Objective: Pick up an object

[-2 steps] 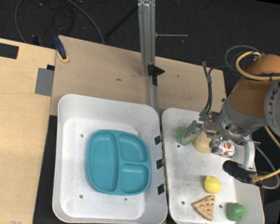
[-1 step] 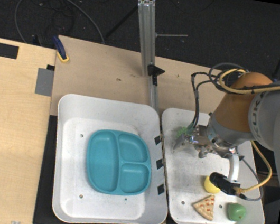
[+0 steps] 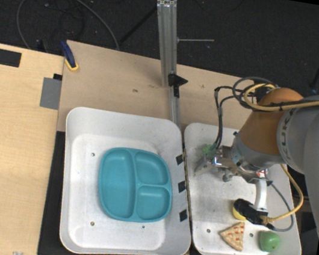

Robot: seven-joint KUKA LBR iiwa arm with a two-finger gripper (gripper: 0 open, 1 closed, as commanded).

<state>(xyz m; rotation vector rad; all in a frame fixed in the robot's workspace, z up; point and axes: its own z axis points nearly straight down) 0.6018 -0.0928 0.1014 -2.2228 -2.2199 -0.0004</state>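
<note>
My grey arm with its orange band (image 3: 311, 132) reaches over the right-hand shallow white plastic bin (image 3: 208, 215). My gripper (image 3: 221, 164) hangs low in that bin's far left part. I cannot tell whether it is spread or pressed together, and I see nothing held in it.

The left-hand shallow white plastic bin (image 3: 84, 141) holds only a teal plastic plate with three compartments (image 3: 135, 184). It lies flat and well apart from me. I judge its low, broad rim would give me little to pinch and would likely slip.

The likelier targets are in my own bin. A tan, wedge-shaped toy pizza slice (image 3: 233, 234) lies near the front edge, with a rounded green toy (image 3: 269, 240) just beside it in the front right corner. Both are well apart from my gripper. The wedge lies flat, so I could close above it and come up empty. The round one could roll away if nudged.

Nearest is a small green scrap (image 3: 207, 149), just beside my gripper and close to the bin's left wall. It is too small to identify. I judge the wall could block one side of a grasp there, or I could strike the rim.

The tall aluminium post (image 3: 164, 39) behind the bins is clear of me.
</note>
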